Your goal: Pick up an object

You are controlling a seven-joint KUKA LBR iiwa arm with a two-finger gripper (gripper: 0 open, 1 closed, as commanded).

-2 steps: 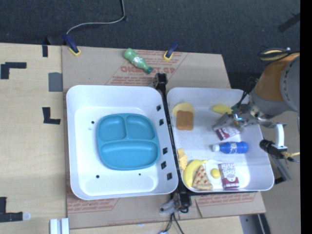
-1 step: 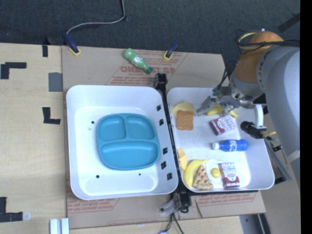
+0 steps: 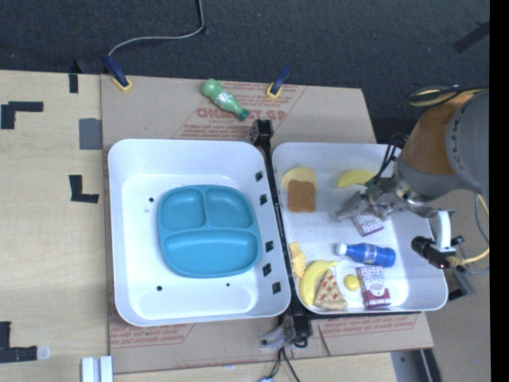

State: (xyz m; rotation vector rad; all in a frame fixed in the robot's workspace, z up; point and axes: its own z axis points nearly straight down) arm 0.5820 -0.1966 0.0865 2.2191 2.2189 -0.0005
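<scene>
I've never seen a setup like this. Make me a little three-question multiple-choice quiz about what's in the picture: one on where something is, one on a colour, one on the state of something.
1. Where does the green bottle lie?
A. in the left bin
B. in the right bin
C. on the cardboard behind the bins

2. What colour is the divided plate in the left bin?
A. blue
B. red
C. yellow

3. How does the blue bottle in the right bin stand?
A. upright
B. lying on its side
C. lifted clear of the bin

Answers:
1 C, it rests on the cardboard outside both bins.
2 A, the plate is light blue.
3 B, it lies flat, white cap toward the left bin.
</scene>
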